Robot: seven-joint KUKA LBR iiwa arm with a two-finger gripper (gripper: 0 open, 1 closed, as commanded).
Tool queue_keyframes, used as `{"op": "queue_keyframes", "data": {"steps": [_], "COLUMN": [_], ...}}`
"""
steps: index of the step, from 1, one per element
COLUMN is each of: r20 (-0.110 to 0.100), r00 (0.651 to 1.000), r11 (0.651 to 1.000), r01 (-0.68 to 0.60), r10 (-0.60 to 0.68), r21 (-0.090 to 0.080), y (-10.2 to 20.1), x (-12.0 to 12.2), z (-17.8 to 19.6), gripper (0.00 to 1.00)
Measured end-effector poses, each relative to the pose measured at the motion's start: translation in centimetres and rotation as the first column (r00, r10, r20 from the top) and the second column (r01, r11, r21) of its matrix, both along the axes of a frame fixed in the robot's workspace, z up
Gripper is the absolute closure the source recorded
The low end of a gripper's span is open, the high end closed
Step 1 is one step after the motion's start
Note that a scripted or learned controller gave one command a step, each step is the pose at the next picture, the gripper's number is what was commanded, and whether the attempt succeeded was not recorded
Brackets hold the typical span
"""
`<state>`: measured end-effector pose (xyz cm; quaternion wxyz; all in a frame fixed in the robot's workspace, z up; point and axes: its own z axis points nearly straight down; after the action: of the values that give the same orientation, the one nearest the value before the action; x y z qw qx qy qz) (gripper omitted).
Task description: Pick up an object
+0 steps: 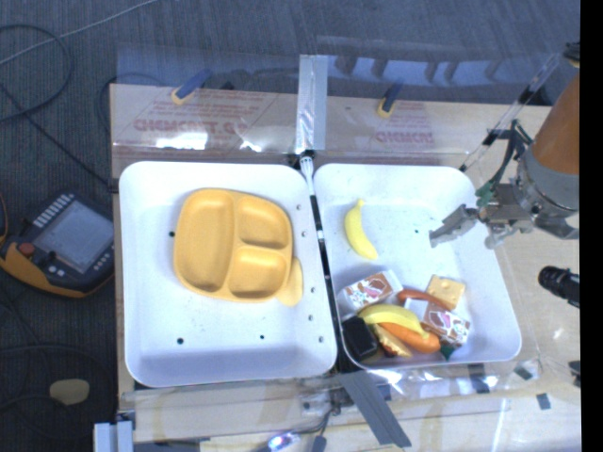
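The gripper point(471, 226) hangs above the right-hand part of the right bin point(490, 281), its two fingers spread apart with nothing between them. One finger point(450, 227) reaches out to the left over the bin floor; the other sits closer to the bin's right wall. The grey arm point(556, 172) with its orange band enters from the right.

Two shallow white bins sit side by side on the bench. The left bin point(151, 337) holds a yellow divided tray point(231, 243) with three compartments, lying flat near the bin's centre.

The right bin holds several small items. A yellow toy banana point(358, 231) lies alone in the upper left part, well to the left of the gripper. The rest are heaped in the lower part, below and left of the gripper: a small printed packet point(369, 290), a tan square block point(446, 292), a second printed packet point(448, 325), a yellow piece point(388, 317) resting on an orange carrot-like piece point(415, 336), and a dark object point(360, 336) at the lower left, too shadowed to identify with confidence.
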<state>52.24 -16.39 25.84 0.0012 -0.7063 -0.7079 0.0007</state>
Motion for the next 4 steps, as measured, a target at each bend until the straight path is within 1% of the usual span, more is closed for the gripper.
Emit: {"op": "queue_keyframes", "data": {"steps": [1, 2, 3, 4], "r20": [0.001, 0.006, 0.011, 0.027], "r00": [0.993, 0.963, 0.959, 0.856], "r11": [0.993, 0.963, 0.959, 0.856], "r01": [-0.116, -0.271, -0.283, -0.517], "r10": [0.116, 0.271, 0.283, 0.516], "r21": [-0.003, -0.002, -0.007, 0.007], "y": [-2.6, 4.7, -1.0, -3.8], "x": [6.1, 11.7, 7.9, 8.1], "z": [-4.8, -15.4, -16.9, -16.5], "gripper": [0.0, 0.0, 0.0, 0.0]}}
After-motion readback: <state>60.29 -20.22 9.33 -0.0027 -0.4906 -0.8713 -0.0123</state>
